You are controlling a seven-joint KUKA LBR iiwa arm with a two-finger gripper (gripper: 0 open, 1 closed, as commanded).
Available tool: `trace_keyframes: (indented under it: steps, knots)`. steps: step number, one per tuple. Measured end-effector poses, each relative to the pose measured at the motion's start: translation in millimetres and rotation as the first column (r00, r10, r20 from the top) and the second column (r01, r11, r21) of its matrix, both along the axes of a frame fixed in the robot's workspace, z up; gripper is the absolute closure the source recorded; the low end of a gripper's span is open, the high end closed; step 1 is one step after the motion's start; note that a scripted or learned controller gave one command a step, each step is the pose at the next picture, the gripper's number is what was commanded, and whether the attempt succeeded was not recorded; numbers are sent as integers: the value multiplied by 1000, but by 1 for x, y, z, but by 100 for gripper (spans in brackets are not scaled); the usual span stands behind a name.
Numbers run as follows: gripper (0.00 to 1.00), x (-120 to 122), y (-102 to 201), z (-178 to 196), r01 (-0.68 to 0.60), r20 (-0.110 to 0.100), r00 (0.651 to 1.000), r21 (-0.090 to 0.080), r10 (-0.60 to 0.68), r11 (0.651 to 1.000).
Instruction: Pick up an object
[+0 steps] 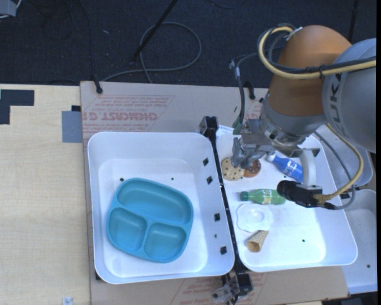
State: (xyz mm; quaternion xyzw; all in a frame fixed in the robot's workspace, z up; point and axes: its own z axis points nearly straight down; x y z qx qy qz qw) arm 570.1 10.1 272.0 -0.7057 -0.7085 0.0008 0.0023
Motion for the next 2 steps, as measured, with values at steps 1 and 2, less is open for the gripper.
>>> trace_keyframes:
  steps: [1,2]
  knots:
    - [100,-3,51,-3,-1,-1,1000,0,1,1000]
    - [100,-8,90,-19,1,-2,1000,-2,-1,1000]
